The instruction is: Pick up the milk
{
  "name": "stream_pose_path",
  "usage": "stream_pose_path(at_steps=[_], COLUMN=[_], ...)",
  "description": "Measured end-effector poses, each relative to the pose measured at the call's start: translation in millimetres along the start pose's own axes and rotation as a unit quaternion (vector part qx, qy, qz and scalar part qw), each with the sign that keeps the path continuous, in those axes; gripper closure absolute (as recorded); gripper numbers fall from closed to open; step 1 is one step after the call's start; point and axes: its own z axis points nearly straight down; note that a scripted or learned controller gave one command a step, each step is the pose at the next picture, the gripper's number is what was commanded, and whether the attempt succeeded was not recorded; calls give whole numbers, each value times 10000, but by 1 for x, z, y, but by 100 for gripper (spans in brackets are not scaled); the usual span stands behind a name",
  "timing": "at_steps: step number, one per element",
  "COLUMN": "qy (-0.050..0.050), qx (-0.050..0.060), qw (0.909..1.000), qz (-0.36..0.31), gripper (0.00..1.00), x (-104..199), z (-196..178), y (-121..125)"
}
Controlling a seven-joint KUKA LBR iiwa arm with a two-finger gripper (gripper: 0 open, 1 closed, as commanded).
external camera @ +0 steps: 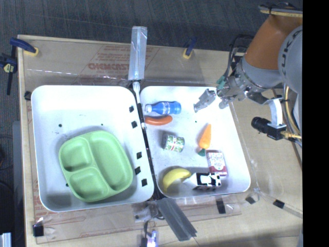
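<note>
The milk carton lies on its side at the right bin's near edge, long axis left-right. The gripper hovers above the bin's far corner, fingers spread, holding nothing.

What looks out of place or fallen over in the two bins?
Nothing is spilled or broken. The milk carton lies on its side at the right bin's near edge, beside the banana. The blue bottle also lies flat.

Wooden surface carries two white bins: the right bin sits just below the claw, the left bin lies well left of it.
</note>
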Motion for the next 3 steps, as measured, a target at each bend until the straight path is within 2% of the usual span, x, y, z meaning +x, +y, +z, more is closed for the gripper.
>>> stream_pose_path(at_steps=[1,2,3], qy=[-4,-3,-9], qx=[-13,10,1], qw=[9999,9966,9991], qz=[100,-828,-417], gripper=[0,0,0], x=[106,175,160], z=[-48,50,13], y=[-3,-70,-32])
